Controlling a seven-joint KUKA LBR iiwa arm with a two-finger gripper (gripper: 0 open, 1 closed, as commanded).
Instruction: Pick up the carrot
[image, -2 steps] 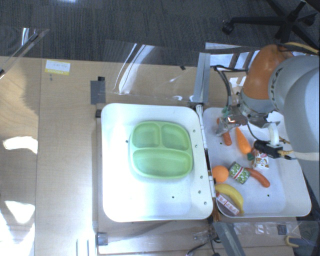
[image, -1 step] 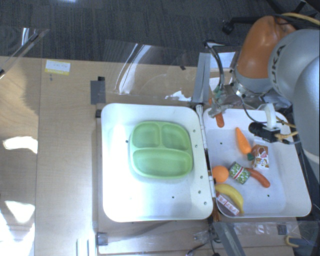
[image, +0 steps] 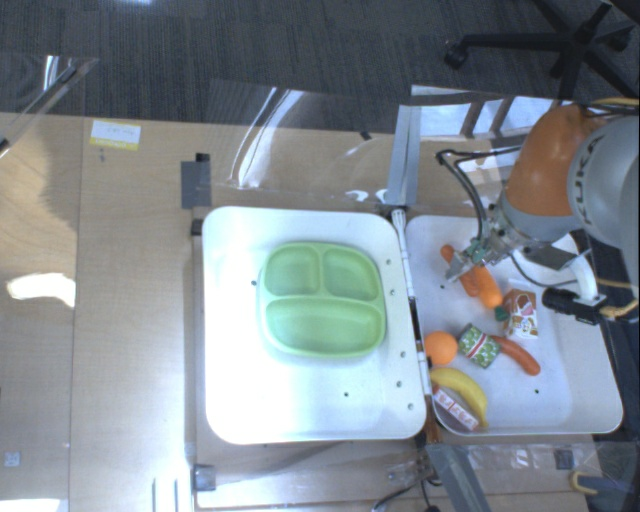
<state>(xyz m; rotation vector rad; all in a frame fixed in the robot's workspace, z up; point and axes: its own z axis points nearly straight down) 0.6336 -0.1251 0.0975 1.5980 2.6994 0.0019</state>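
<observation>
On the wooden tabletop the right white bin has the carrot lying in its upper middle, long axis slanting from upper left to lower right, and the pincer sits right at its upper-left tip, though I can't tell how it's set.

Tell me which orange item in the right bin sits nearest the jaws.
The carrot, right at the gripper; the round orange lies farther down by the banana.
</observation>
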